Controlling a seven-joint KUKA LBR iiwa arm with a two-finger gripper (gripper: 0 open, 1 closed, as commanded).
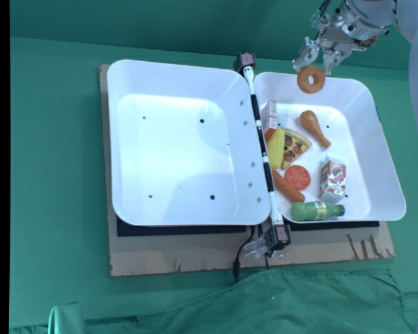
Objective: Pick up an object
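The two-finger metal gripper (316, 60) hangs above the far edge of the right-hand shallow white bin (383, 186), its fingers spread just wide enough to pinch the top of a small orange-brown ring doughnut (311, 80). The doughnut dangles below them with its hole facing the camera, so no long axis can be told. In the bin lie a brown drumstick (313, 127), a pizza slice (292, 147) and a small carton (332, 179) whose printing is too small to read.

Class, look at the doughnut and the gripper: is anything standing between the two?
Nothing visible does. The doughnut hangs right under the gripper, at its fingers, above the far edge of the right bin. The drumstick, pizza slice and other food lie lower, in that bin.
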